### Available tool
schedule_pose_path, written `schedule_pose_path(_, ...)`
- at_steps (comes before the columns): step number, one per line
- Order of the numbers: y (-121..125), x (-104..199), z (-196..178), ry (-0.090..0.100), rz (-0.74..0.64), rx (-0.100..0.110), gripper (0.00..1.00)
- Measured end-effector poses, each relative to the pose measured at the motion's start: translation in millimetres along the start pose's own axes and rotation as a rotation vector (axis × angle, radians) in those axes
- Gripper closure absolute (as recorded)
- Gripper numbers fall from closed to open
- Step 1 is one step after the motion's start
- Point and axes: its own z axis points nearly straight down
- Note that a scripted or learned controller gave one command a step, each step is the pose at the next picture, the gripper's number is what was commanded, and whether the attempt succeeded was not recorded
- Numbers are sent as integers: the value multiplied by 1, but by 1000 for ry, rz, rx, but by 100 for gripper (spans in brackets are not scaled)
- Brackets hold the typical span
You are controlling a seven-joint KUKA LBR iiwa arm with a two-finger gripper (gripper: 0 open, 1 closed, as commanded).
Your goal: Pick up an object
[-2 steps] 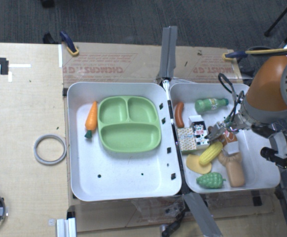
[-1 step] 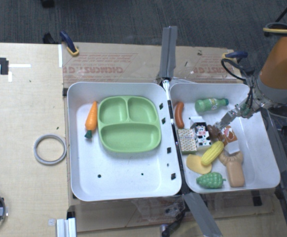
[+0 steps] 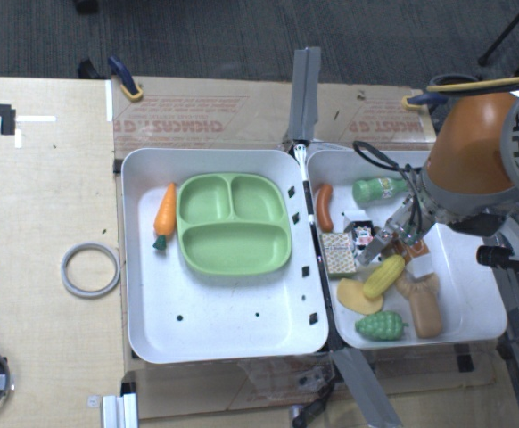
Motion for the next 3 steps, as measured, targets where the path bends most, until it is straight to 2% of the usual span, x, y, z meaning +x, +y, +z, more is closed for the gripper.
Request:
schedule_pose_path(1, 36, -21, 17, -12, -374, -8, 0)
schedule_pose_path(2, 12, -48, 21, -11, 201, -19, 0)
schedule_pose_path(3, -47, -32, 19, -2, 298, -3, 0)
